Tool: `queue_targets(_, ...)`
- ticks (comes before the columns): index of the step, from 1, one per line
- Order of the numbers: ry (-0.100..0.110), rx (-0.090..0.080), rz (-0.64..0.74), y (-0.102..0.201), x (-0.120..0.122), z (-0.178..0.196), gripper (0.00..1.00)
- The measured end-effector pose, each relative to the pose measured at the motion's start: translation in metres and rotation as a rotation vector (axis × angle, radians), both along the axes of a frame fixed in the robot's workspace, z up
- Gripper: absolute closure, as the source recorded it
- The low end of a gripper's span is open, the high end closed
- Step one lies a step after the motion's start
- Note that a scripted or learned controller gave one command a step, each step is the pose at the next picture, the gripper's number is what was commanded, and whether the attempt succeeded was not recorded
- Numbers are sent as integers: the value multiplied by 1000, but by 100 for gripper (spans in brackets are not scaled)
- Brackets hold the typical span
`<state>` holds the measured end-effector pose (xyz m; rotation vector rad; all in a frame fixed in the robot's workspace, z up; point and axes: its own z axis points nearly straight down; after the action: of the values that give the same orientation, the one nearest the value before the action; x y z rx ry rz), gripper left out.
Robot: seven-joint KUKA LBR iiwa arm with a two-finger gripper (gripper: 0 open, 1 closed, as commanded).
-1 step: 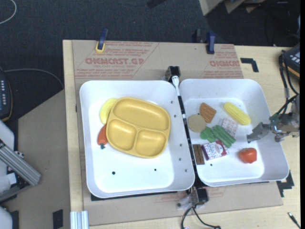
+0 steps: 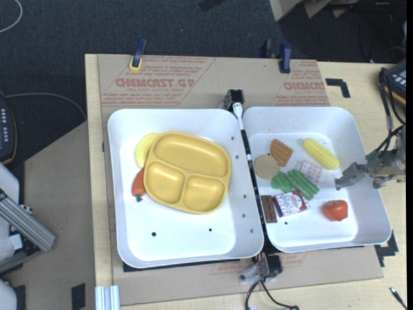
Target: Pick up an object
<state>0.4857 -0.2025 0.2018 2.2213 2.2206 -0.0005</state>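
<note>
The gripper (image 2: 345, 176) hangs just above the tomato (image 2: 335, 209), seemingly lining up a grasp, finger state indiscernible.

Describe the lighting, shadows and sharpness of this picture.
Camera view: even, soft light; the two white bins look bright but not blown out. The yellow divided tray casts only a faint shadow. The dark floor at the top is dim. Small items like the red tomato are slightly soft, and the gripper at the right looks blurred.
</note>
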Motion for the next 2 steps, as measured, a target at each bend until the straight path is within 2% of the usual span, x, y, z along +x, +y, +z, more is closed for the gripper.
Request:
queue_targets(1,7,4,-1,1,-9,-60,0)
queue_targets(2,5,4,0,2,-9,-113,0)
